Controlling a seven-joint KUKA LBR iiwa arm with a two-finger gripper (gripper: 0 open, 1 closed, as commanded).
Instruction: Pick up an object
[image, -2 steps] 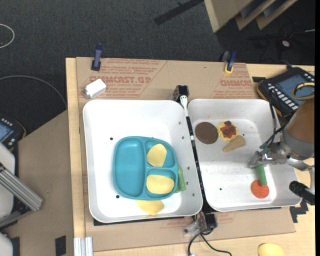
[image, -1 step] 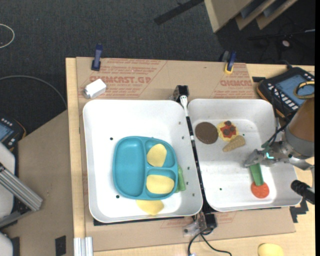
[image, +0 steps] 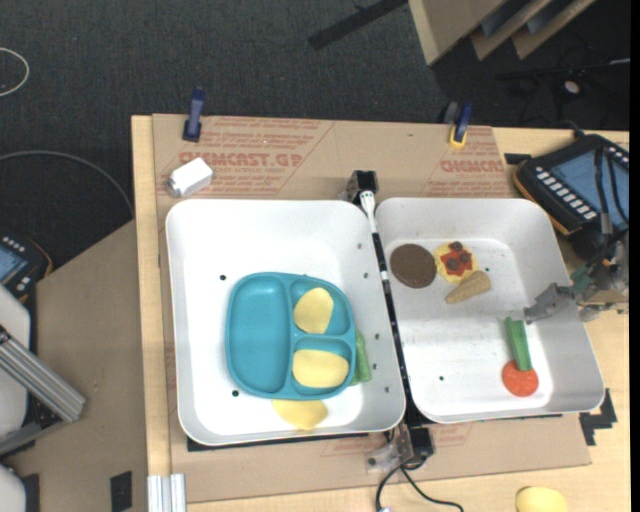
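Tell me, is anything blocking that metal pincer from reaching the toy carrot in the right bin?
Nothing visible does. The pincer sits at the right bin's right side, just above the carrot, with bare white floor between them. The cookie and other toy food lie further left.

just one cam here, fixed up above the table (image: 150, 300), looking down at a bit of a slant. it sits far enough back that both white bins fit, the left bin (image: 190, 240) and right bin (image: 560, 330), plus dark floor up top
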